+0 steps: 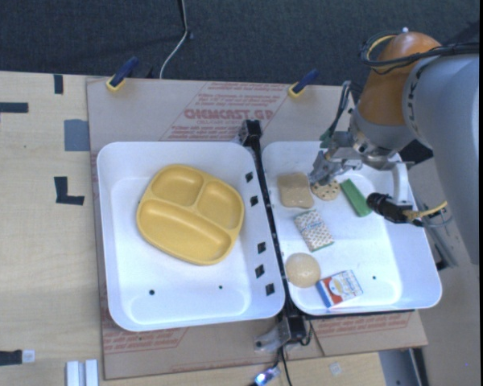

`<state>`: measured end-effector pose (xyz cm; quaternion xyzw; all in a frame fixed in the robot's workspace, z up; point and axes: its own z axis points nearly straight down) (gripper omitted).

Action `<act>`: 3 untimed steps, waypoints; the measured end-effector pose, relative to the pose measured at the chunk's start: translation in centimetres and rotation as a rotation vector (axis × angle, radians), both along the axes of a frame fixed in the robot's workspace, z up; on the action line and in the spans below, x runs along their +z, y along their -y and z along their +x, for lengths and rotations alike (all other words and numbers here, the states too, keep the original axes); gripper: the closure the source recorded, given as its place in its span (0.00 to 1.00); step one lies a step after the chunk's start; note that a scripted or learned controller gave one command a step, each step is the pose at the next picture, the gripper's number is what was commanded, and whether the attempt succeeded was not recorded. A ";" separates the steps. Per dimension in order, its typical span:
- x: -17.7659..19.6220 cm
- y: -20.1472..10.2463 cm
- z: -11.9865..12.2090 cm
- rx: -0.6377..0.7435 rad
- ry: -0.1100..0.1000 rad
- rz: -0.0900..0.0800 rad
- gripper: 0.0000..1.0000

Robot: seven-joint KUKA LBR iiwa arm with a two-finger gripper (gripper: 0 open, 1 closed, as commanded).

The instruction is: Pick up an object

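Observation:
My gripper [325, 173] hangs low over the back of the right bin [402, 252], its tips right above a round tan cookie [328, 190]. A tan square biscuit [294, 190] lies just left of it and a green bar [355, 197] just right. Further forward lie a patterned packet [314, 230], a beige round bun [303, 269] and a small red, white and blue box [339, 287]. Nothing shows between the fingers.
The left bin [117, 240] holds a yellow divided plate [191, 213]. A black divider [262, 215] runs between the two bins. Cables and the grey arm [435, 95] occupy the right side. Blue clamps [122, 72] hold the cardboard at the back.

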<state>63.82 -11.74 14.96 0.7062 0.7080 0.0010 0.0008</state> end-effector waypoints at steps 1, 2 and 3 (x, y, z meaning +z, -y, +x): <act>5.6 0.2 -0.9 -0.002 0.001 0.000 1.00; 9.0 0.1 -0.8 -0.001 0.000 0.000 1.00; 9.0 -6.1 -0.2 0.004 -0.004 0.001 1.00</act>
